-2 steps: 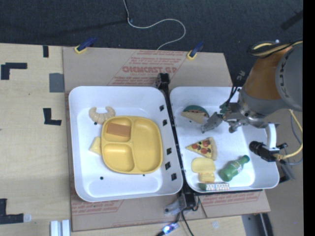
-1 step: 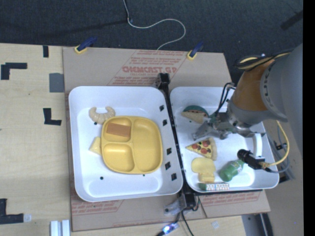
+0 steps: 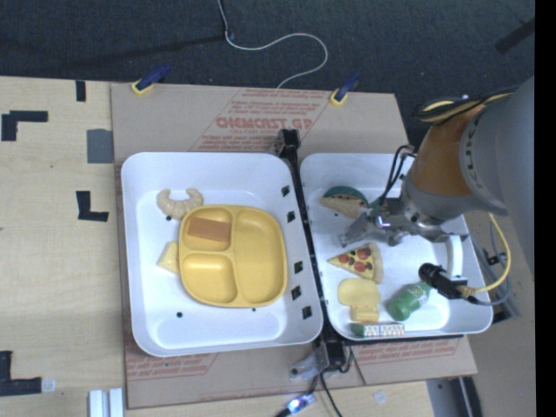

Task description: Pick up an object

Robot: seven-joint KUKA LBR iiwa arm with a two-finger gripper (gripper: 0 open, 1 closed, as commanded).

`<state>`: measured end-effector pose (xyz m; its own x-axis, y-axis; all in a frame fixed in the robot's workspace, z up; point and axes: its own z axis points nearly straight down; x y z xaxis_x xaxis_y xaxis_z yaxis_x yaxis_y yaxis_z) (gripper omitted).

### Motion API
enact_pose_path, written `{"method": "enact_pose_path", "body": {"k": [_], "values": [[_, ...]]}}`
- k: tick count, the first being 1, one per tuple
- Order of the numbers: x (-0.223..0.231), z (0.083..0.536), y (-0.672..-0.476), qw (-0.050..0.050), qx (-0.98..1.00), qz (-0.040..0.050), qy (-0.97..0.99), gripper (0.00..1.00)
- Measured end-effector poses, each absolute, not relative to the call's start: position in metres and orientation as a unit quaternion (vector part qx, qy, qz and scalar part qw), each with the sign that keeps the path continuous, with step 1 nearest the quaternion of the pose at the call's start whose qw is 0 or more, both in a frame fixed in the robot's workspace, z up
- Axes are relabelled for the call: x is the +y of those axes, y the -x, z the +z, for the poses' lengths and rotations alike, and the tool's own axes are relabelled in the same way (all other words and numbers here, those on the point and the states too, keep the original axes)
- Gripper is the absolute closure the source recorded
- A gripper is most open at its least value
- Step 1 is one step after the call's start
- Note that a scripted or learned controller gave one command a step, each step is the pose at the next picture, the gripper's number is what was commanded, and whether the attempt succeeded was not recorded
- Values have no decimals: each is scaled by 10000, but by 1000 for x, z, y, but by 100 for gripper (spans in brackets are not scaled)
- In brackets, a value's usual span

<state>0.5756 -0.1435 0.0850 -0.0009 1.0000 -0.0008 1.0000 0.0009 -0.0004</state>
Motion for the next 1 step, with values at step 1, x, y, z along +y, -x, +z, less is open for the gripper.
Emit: {"method": "enact_pose_path", "body": {"k": [1], "values": [[-144, 95, -576, 8, 7076, -5, -7066, 100]]}}
